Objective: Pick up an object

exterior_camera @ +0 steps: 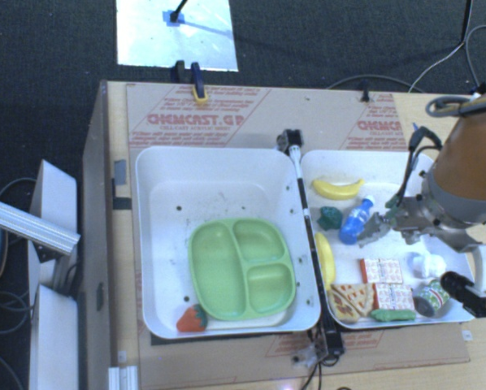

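claw (383, 224) hovering just right of blue bottle (355, 220), its spread not discernible, nothing seen pinched | blue bottle lying tilted in right bin (389, 162) | banana (337, 188) sitting just above bottle | green item (330, 217) just left of bottle | green tray (241, 268) resting in left bin (158, 218), well left of bottle

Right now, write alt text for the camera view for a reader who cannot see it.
A grey and orange robot arm reaches from the right over the right bin, which holds a banana, a blue bottle and other small items. The left bin holds a green divided tray and a small red and green toy at its front edge.
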Available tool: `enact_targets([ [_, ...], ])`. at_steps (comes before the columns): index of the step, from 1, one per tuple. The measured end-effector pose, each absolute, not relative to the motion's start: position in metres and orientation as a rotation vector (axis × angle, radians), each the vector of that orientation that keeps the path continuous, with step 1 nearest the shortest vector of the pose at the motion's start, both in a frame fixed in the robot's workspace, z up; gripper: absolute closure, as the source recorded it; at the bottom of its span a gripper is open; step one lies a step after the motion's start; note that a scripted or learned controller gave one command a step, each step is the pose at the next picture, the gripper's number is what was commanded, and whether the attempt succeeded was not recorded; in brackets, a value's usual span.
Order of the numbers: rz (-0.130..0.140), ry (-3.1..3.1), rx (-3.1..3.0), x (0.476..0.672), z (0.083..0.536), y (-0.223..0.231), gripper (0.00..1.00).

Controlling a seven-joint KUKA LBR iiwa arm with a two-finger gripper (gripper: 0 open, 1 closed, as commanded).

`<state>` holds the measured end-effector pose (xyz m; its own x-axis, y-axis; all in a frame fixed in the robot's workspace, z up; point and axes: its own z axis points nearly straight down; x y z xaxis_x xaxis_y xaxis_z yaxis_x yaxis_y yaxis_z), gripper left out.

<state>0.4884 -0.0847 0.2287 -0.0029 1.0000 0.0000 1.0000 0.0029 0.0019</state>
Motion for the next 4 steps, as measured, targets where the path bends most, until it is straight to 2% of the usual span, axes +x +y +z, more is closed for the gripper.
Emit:
enact_targets([
  [1,0.001,2.222,2.22,0.49,0.18,-0.109,0.0],
  [2,0.007,2.219,2.216,0.502,0.096,-0.097,0.0],
  [3,0.002,2.224,2.217,0.593,0.085,-0.097,0.0],
  [4,0.0,2.223,2.22,0.566,0.084,-0.09,0.0],
])
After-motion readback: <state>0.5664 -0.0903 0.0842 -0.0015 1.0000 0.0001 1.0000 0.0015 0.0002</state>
